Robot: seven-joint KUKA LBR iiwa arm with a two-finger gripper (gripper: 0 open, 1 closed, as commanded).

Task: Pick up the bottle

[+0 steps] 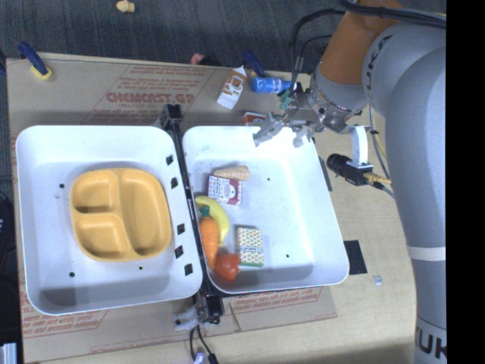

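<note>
The grey arm (424, 165) is filling the right of the frame, nearest the lens, its orange band (352, 40) sitting above the wrist. Part of the "KUKA" lettering is showing on the upper housing, and again at the lower right edge.

The gripper (286, 133) is hanging over the far rim of the right bin (322, 211). Its two fingers are standing spread apart, nothing between them.

The bottle (267, 85), blue, is lying on its side on the cardboard (144, 93) behind the right bin, outside both bins, near the gripper but apart from it. Just beside it a small white and brown carton (233, 88) is lying tilted.

Red print on the cardboard is reading something like "CHEMCAST GP"; the smaller lines are too blurred to read.

Inside the right bin: a small red and white box (226, 189), a tan cone-shaped piece (232, 174) touching it, a banana (215, 213), a carrot (209, 239), a tomato (226, 266), and a patterned packet (250, 246). Labels on these are not legible.

The left bin (45, 279) is holding a yellow divided plate (121, 212).
</note>
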